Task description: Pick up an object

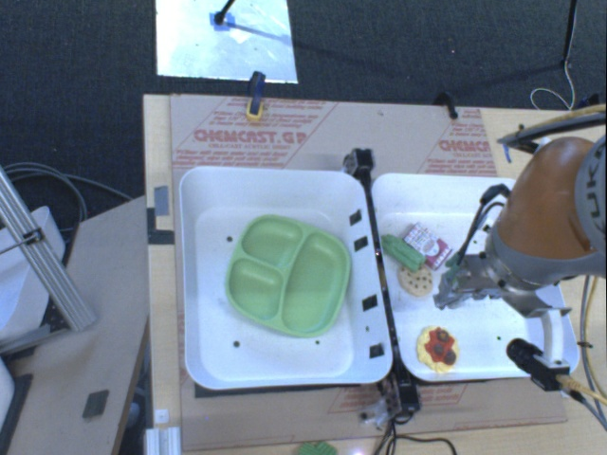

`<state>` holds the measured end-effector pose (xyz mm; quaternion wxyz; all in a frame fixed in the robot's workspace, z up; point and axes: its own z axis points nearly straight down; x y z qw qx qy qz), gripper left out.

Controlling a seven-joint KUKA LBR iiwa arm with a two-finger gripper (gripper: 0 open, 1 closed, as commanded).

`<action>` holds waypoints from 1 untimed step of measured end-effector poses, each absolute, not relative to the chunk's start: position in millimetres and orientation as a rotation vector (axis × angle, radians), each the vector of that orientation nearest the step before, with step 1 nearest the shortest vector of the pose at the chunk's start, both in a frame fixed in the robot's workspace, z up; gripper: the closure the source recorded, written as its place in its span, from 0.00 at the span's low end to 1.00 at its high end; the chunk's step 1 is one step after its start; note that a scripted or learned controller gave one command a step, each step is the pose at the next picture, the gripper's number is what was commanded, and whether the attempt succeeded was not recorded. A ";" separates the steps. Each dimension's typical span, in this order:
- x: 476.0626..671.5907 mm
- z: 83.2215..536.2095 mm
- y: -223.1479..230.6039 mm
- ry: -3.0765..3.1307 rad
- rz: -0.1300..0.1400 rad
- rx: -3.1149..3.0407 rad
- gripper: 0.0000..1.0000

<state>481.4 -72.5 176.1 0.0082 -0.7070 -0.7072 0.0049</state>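
Hovering low in the right bin (493,192), gripper (448,295); grip state impossible to tell. Lying just left of it, a cookie (414,281), a green piece (401,251) and a small packet (428,243); nearer the front, a pizza toy (438,347). Resting in the left bin (204,254), 1 green divided tray (287,275).

A green divided plate (287,275) is lying in the left bin (204,349); a shiny sheet (226,27) is lying beyond the counter (313,126).

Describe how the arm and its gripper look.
The arm is bulky and rounded, with a broad orange band over a grey wrist section. Black cables loop beside it down toward the gripper, a dark grey metal piece. Part of a dark letter marking shows on the grey casing.
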 end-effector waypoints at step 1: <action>488.2 241.0 -8.2 -2.237 -0.011 -2.212 1.00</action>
